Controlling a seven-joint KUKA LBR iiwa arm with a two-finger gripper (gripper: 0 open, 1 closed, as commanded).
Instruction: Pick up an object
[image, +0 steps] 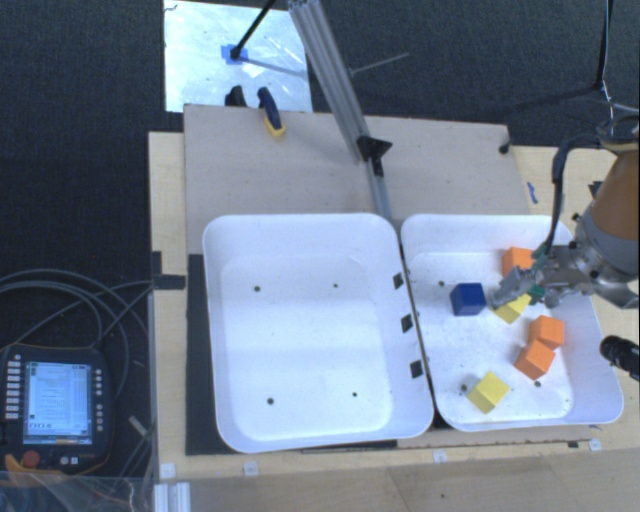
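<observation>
The right bin (590, 400) holds several blocks. A blue cube (467, 298) lies near its left side, and an orange block (517, 260) sits behind it to the right. A small yellow block (511, 311) lies just right of the blue cube, partly under my gripper (518, 291). Two orange blocks (547, 331) (534, 358) sit close together toward the right wall. A larger yellow block (489, 391) rests near the front edge. My gripper hangs low over the bin, reaching in from the right, its tip between the blue cube and the orange block behind.
The left bin (215, 300) adjoins the right one along a black-clipped seam (410, 325). A slanted metal pole (340, 90) crosses the back of the bench. A teach pendant (55, 405) with cables lies off the bench at the left.
</observation>
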